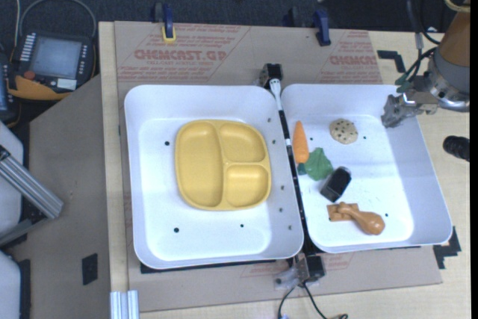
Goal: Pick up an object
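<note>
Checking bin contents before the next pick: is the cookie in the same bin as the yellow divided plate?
No. The cookie lies in the right bin; the yellow plate sits in the left bin.

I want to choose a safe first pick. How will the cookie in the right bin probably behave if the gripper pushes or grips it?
The cookie looks like a flat, round disc lying on its face, so it should slide rather than roll. Being so low, it may be hard for the gripper to get around it. It lies apart from the carrot, so a push should disturb nothing else.
</note>
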{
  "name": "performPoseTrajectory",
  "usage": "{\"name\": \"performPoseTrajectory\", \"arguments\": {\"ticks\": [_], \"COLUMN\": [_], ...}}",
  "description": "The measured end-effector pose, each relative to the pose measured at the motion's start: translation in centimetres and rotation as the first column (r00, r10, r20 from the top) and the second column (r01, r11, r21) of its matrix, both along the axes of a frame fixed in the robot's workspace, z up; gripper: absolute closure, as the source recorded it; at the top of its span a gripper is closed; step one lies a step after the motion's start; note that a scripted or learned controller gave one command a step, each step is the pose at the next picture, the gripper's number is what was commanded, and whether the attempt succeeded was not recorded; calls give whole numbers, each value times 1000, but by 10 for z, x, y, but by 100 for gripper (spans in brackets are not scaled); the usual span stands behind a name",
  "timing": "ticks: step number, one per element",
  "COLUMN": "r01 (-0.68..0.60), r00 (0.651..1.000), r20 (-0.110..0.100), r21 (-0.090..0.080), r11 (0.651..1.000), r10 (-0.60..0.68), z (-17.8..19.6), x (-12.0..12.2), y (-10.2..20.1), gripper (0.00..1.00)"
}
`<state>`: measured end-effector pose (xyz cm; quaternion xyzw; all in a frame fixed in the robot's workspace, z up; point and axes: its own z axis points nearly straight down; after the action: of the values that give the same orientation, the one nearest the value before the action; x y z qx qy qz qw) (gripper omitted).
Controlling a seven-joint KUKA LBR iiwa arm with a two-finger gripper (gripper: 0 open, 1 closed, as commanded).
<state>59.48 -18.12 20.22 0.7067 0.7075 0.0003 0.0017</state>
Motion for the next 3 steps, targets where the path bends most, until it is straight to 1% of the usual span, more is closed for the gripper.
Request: {"name": "performPoseTrajectory", "arguments": {"ticks": [1,2,3], "r01": [-5,-4,-5], "r00": [1000,1000,1000], "r20": [-4,-4,-6], "r21": [5,4,4], "r11": [1000,1000,1000], "r10": [5,4,5], "z": [13,19,9], "x": [-6,-4,-8], "y": [58,103,160], "gripper": [100,100,100]}}
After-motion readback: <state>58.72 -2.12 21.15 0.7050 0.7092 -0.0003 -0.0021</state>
